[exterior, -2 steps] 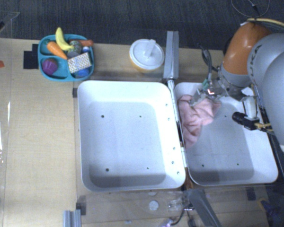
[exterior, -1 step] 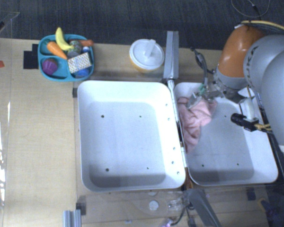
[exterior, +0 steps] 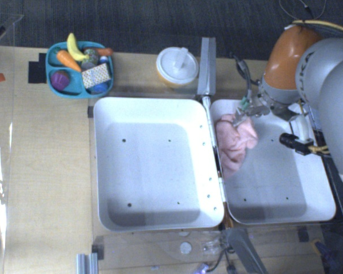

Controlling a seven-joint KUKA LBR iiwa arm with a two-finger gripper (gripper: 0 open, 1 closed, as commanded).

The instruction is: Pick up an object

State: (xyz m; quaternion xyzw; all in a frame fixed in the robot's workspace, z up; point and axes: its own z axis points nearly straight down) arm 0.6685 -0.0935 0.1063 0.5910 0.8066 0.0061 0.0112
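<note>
Pink cloth [exterior: 235, 142] is hanging in the right bin [exterior: 286, 210], bunched up beside the wall next to the left bin [exterior: 151, 164]. Its top corner is sitting pinched between the closed fingers of the gripper [exterior: 244, 112]. The grab looks done; lifting it clear is still left. Farther back, a toy tray [exterior: 79, 68] and a white cup [exterior: 177, 65] are waiting

Two white bins sit side by side on the tabletop [exterior: 40, 170]. In the right bin [exterior: 286, 204], a crumpled pink cloth [exterior: 235, 141] lies at its ten o'clock corner. The claw [exterior: 244, 112] touches the cloth's top edge. A blue toy tray [exterior: 77, 67] sits at eleven o'clock.
</note>
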